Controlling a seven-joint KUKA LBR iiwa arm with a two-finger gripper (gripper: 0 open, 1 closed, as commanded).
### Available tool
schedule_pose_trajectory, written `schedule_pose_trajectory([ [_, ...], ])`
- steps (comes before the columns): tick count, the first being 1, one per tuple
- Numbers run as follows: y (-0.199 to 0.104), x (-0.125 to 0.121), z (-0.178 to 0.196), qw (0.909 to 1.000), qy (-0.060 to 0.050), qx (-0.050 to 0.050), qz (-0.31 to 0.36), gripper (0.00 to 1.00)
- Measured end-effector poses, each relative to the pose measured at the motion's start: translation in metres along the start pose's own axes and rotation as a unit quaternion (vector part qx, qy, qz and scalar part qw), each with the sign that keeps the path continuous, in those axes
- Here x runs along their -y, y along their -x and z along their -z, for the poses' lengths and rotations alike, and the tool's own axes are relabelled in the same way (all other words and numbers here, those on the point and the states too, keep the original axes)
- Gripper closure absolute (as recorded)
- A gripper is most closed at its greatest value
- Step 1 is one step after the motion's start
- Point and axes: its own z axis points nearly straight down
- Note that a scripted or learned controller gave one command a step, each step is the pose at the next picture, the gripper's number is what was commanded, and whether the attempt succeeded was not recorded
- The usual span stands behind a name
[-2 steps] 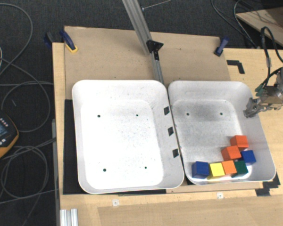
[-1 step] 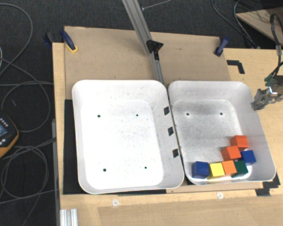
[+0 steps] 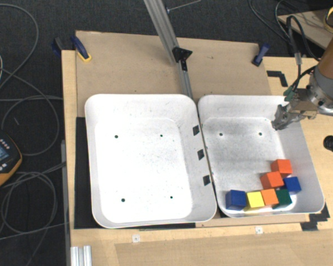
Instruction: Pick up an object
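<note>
The gripper (image 3: pixel 281 120) is positioned over the upper right part of the right bin (image 3: pixel 241 107), close to that bin's right wall. The arm (image 3: pixel 328 76) enters from the right edge of the view. The finger opening cannot be determined from this view: the fingertips appear as one dark grey mass, and nothing is seen between them.

The objects are grouped in the lower right corner of the right bin, well apart from the gripper. The group consists of:

- a blue block (image 3: pixel 236 198) at the left end of the front row;
- a yellow block (image 3: pixel 255 199) just beside it;
- an orange block (image 3: pixel 269 196) next in the row;
- a green block (image 3: pixel 283 200) near the front wall;
- a small blue block (image 3: pixel 292 184) to the right;
- two orange blocks (image 3: pixel 273 179) (image 3: pixel 281 166) stacked toward the rear of the group.

The blocks lie touching or nearly touching one another.

The left bin (image 3: pixel 100 115) sits beside the right bin; a metal rail (image 3: pixel 165 29) runs diagonally above the junction.
</note>
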Motion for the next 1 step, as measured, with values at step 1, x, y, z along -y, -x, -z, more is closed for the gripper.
schedule_pose_trajectory([
  [1,-0.0499,-0.0144,0.0021,1.0,0.002,0.001,0.0,1.0],
])
